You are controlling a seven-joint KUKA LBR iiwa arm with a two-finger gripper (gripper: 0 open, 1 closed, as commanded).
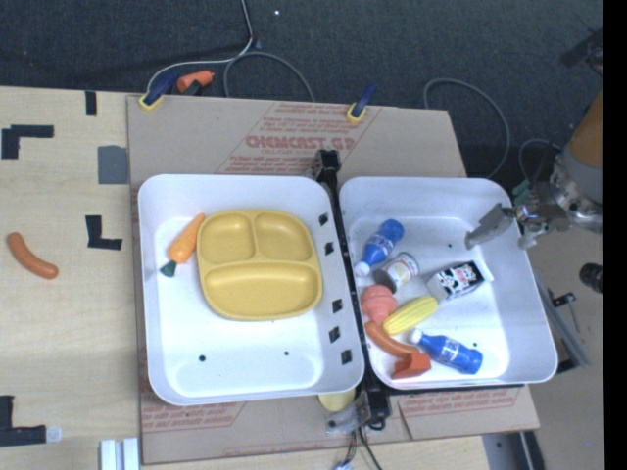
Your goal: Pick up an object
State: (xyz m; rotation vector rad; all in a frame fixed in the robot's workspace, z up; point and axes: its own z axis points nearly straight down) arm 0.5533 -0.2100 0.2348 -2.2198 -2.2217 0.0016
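Bottles [380,244], corn [410,313] fill right bin [509,355]; left bin [235,375] holds yellow tray [260,264].

A robotics lab test station: two white bins [235,189] sit on cardboard [294,135] clamped to a wooden surface [59,204], cables [245,27] trail over dark carpet [392,27], and black tape marks [24,140] dot the wood.

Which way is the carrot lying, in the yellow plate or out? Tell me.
Out. The carrot lies on the left bin's floor, beside the yellow plate's left edge.
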